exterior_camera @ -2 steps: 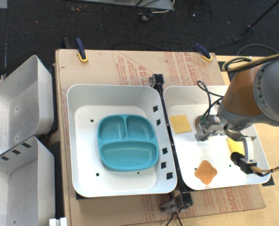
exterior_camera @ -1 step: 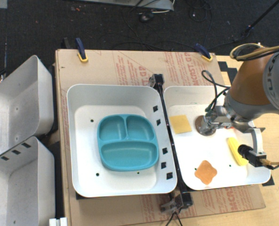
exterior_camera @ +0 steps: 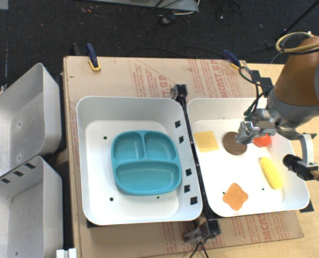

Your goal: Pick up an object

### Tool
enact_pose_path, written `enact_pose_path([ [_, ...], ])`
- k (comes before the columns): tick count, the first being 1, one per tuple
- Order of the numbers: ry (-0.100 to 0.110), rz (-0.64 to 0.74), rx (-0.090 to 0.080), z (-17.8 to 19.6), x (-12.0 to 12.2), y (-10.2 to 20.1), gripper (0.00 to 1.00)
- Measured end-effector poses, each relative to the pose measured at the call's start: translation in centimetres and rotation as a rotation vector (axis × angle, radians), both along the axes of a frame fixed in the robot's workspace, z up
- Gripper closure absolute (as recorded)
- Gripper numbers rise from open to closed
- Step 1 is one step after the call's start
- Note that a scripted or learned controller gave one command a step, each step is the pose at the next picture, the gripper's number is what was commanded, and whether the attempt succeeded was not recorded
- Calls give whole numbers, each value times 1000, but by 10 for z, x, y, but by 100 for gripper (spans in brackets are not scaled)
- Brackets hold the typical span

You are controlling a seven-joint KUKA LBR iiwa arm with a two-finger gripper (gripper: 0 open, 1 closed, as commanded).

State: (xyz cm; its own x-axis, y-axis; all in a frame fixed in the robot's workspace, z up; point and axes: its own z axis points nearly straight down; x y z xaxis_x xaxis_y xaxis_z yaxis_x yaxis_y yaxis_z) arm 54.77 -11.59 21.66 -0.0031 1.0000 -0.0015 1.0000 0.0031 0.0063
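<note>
- bench (exterior_camera: 132, 74): brown board bearing two shallow white bins side by side, with clamps at its far edge
- left bin (exterior_camera: 89, 160): holds a teal tray (exterior_camera: 146, 162) with three compartments, lying flat near the bin's middle
- right bin (exterior_camera: 288, 198): holds five small things, all lying on its floor
- yellow square (exterior_camera: 206, 141): flat, at the left of the right bin, just left of the brown disc
- brown disc (exterior_camera: 234, 144): round and flat, near the bin's middle, partly covered at its upper right by the gripper
- red piece (exterior_camera: 263, 140): small, just right of the gripper, partly hidden by it
- corn (exterior_camera: 271, 172): yellow cob lying at a slant on the right side of the bin, nearer than the red piece
- orange piece (exterior_camera: 235, 196): lobed and flat, at the near side of the bin, well apart from the disc
- arm (exterior_camera: 302, 85): grey with an orange band, reaching in from the right over the right bin's far right part
- gripper (exterior_camera: 249, 134): low over the bin, between the brown disc and the red piece; whether its fingers stand apart or together cannot be told, and nothing is seen held between them
- spare bins (exterior_camera: 19, 160): two more white bins stand tilted at the far left, off the bench
</note>
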Motion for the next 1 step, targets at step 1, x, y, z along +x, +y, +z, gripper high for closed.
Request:
enact_pose_path([
  [1,3,5,3,13,11,52,100],
])
